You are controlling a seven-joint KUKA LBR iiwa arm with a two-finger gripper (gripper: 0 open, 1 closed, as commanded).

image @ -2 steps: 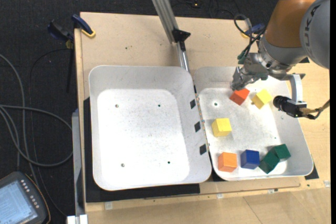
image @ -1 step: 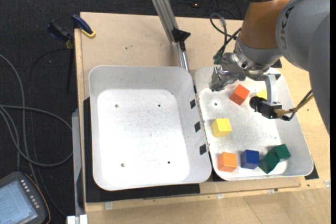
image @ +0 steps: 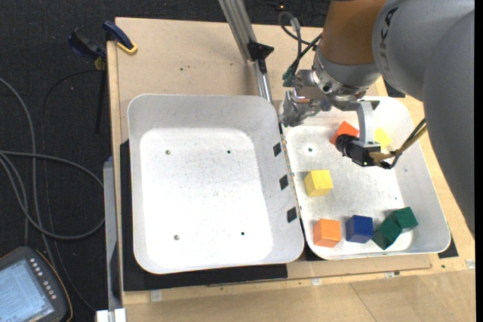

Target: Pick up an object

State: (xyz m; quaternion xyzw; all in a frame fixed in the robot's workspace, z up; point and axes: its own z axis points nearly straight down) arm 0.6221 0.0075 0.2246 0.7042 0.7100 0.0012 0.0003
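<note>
While my gripper (image: 296, 111), open or closed I can't tell, hangs over the right bin (image: 343, 207), I'd centre squarely above the yellow cube (image: 318, 182).

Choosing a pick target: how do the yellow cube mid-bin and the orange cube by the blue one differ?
The yellow cube stands alone on bare floor; the orange cube sits close beside the blue cube. The yellow cube lies mid-bin; the orange cube lies by the right bin's near rim. Both look similar in size and shape.
</note>
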